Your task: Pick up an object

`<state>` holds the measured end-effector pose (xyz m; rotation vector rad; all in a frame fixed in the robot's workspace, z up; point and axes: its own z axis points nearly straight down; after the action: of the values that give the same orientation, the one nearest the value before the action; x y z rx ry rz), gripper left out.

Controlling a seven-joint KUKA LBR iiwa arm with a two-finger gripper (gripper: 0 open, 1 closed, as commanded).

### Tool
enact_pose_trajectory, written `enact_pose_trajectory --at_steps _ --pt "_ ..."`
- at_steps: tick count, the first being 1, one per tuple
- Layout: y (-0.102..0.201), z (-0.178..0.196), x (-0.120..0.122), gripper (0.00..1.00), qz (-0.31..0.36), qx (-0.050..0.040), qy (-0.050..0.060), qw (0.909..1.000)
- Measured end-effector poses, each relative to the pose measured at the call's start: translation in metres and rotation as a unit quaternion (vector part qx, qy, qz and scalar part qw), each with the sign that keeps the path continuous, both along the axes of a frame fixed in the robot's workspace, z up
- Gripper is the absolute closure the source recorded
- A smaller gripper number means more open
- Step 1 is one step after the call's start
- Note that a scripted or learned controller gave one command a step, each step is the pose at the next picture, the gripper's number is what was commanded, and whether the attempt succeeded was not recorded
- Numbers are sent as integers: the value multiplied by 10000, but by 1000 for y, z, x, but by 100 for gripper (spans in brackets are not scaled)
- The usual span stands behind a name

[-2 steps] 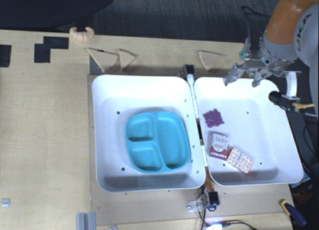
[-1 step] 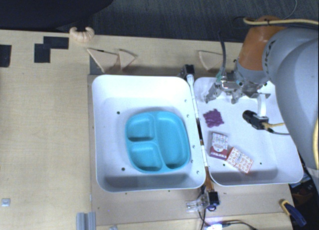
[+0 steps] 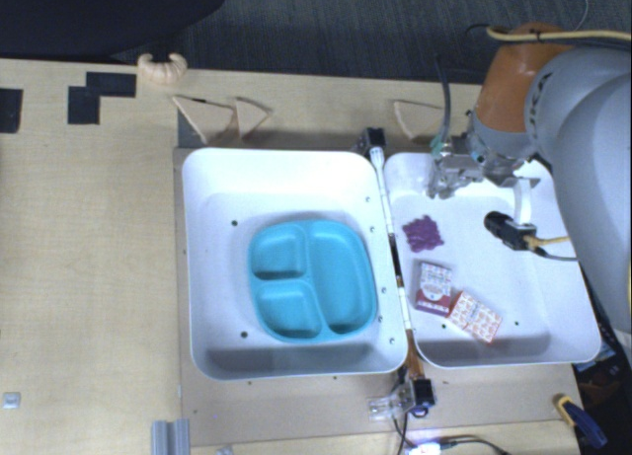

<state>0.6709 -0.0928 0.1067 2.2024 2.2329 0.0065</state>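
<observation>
- My gripper [image 3: 446,179] hangs over the far corner of the right bin [image 3: 563,335]; whether it is open or closed I cannot tell.
- At 7 o'clock from it, apart, lies a purple object [image 3: 424,233].
- Farther along that line lie 2 small red-and-white packets [image 3: 434,287], touching each other.
- At 8 o'clock, the left bin [image 3: 207,246] holds a blue 3-compartment tray [image 3: 312,277].

Two bins [image 3: 197,246], one tray [image 3: 313,278], three objects [image 3: 424,233].
</observation>
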Motion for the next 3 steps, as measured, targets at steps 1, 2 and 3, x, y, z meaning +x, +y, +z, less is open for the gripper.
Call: enact_pose_trajectory --at_steps 1,2,3 --pt "50 102 -1 100 -31 6 -1 10000" --pt "49 101 -2 0 -33 4 13 10000" --pt "-5 -12 -7 0 -54 2 34 10000"
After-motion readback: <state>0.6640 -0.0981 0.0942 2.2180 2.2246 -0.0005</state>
